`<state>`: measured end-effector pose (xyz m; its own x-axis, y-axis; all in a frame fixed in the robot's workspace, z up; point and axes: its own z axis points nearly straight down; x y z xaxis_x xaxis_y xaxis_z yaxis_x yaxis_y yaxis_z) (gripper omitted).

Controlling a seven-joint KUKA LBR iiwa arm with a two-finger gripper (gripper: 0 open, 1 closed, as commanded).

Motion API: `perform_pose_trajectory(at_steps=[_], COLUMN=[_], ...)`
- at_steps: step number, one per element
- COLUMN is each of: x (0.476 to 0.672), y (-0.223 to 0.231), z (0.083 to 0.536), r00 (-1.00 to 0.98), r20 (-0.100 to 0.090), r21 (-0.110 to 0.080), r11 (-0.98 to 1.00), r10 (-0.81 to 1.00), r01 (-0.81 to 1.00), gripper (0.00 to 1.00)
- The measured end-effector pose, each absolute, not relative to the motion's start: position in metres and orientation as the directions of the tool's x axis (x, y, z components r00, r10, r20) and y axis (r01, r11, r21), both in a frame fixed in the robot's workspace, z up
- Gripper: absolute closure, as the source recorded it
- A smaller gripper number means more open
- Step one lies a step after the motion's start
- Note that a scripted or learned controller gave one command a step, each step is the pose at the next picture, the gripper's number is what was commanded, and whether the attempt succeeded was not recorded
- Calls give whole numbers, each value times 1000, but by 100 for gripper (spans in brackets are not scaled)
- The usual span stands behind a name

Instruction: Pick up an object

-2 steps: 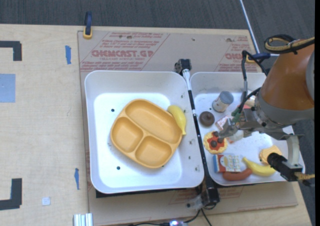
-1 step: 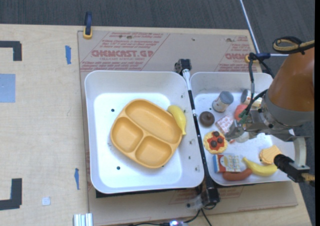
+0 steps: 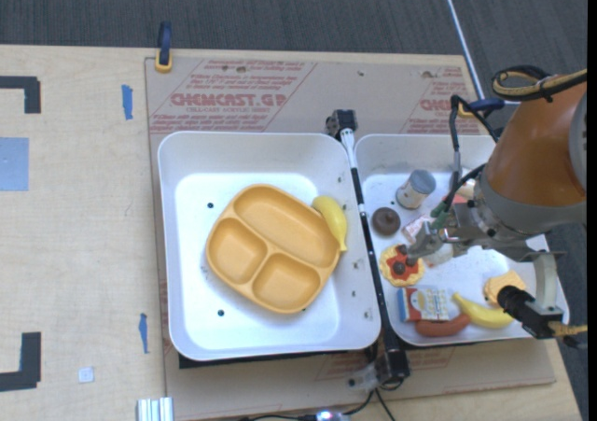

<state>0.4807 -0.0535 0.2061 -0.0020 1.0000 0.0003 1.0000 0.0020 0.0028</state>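
Observation:
My gripper (image 3: 431, 240) hangs low over the right bin (image 3: 392, 176), near its left half. Just below and left of it lies a toy pizza slice (image 3: 403, 266) with red and dark toppings. A brown round piece (image 3: 385, 219) sits to its left, and a small grey can (image 3: 415, 189) lies above it. Along the bin's front edge are a white and red carton (image 3: 432, 301), a red sausage (image 3: 440, 325), a yellow banana (image 3: 483, 314) and an orange piece (image 3: 510, 283). I see nothing held in the gripper.
The left bin (image 3: 187, 167) holds a yellow divided plate (image 3: 272, 248) with a second banana (image 3: 332, 219) at the plate's right rim. The arm's orange band (image 3: 539, 153) overhangs the right bin's far right. A black clamp (image 3: 342, 120) sits between the bins at the back.

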Motion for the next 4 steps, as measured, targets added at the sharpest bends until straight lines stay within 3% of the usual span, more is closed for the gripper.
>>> perform_pose_trajectory(at_steps=[2,3,4], x=[480,481,479], y=[-73,-27,-76], z=[204,208,195], r00=[0,-2,0], r20=[0,0,1], r21=[1,3,-1], r11=[0,2,0], r10=[1000,1000,1000], r01=[1000,1000,1000], gripper=[100,100,100])
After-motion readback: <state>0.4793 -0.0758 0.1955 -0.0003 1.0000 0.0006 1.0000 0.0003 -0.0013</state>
